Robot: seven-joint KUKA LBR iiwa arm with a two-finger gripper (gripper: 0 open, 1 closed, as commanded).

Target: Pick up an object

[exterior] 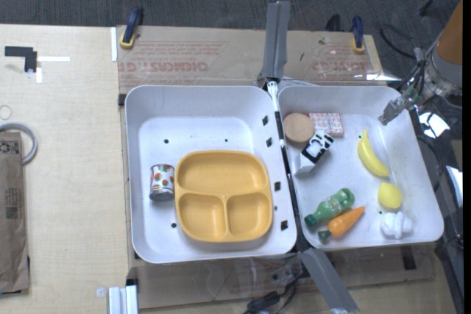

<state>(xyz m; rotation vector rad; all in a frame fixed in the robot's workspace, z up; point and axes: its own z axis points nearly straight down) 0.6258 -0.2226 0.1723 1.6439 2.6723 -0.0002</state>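
Objects lie loose in both white bins while the gripper (pixel 390 114) hangs at the right bin's (pixel 423 158) upper right rim
Banana (pixel 372 155), lemon (pixel 390 195), carrot (pixel 344 221) and green bottle (pixel 330 207) sit in the frame's right half; yellow tray (pixel 223 195) and small can (pixel 161 182) lie left; whether the fingers are spread, I cannot tell

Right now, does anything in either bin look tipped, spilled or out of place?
Only the small can in the left bin: it lies on its side beside the yellow divided plate. Nothing looks spilled or broken in the right bin.
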